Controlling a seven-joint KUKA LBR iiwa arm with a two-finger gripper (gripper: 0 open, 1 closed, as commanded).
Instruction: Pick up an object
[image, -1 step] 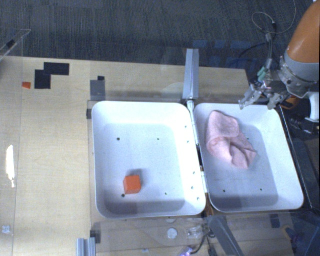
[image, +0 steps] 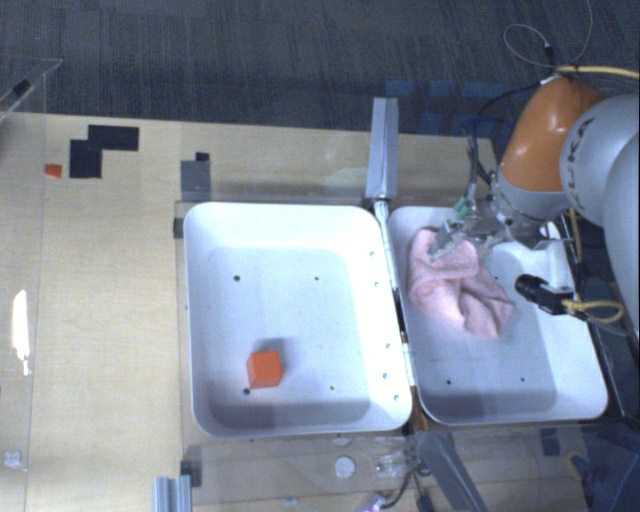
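Observation:
A crumpled pink cloth (image: 460, 288) lies in the upper left part of the right bin (image: 530, 390). My gripper (image: 455, 232) is down at the cloth's top edge, touching or just above its folds, with the grey arm and its orange band (image: 545, 135) reaching in from the upper right. A small orange cube (image: 265, 369) sits in the lower left area of the left bin (image: 290, 240), far from the gripper.
A metal divider post (image: 383, 150) stands between the bins at the back. A black cable plug (image: 540, 292) hangs over the right bin beside the cloth. Black markers (image: 100, 148) and a small red tag (image: 53, 171) lie on the bench at the far left.

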